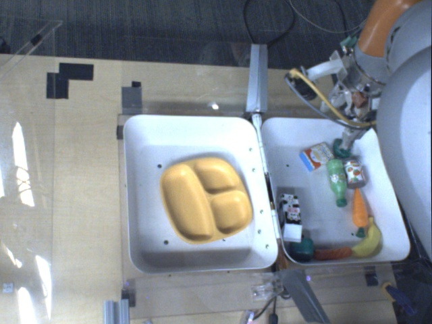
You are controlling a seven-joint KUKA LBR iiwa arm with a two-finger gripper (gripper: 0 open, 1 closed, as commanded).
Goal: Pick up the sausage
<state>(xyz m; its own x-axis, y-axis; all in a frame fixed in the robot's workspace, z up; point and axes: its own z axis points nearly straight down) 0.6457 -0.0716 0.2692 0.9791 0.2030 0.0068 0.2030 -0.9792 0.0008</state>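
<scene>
Right bin (385, 155): the sausage (333, 253) lies against the near wall, hemmed by a dark green object (302, 249) on one end and a banana (368, 241) on the other. A carrot (360, 209), green bottle (337, 179) and small box (291, 210) stand close behind; open floor remains between box and bottle.
</scene>
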